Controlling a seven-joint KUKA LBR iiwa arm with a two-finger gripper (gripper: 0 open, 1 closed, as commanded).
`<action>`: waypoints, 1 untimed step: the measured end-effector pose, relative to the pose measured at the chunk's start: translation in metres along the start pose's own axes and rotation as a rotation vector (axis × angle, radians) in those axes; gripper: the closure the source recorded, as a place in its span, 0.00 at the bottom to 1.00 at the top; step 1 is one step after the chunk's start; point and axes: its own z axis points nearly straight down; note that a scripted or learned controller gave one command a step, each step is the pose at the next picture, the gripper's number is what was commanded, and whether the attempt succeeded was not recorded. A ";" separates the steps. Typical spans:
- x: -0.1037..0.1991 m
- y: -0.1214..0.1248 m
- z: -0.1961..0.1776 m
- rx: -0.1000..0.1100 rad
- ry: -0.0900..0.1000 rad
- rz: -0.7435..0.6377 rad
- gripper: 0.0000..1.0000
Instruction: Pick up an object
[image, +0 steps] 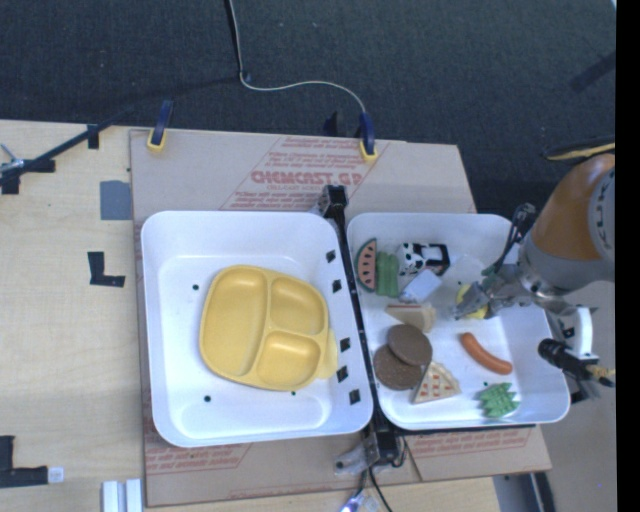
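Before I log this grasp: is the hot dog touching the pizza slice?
Apart. The camera view shows bare white bin floor between the hot dog and the pizza slice.

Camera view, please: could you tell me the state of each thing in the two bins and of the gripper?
Yellow tray: right way up, flat in the left bin.
Sausage: lying loose in the right bin.
Pizza slice: flat, near the front wall.
Watermelon slice: against the left wall.
Gripper: low over the right bin, holding nothing visible.
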 end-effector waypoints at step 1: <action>0.041 -0.030 0.010 0.002 0.000 0.001 1.00</action>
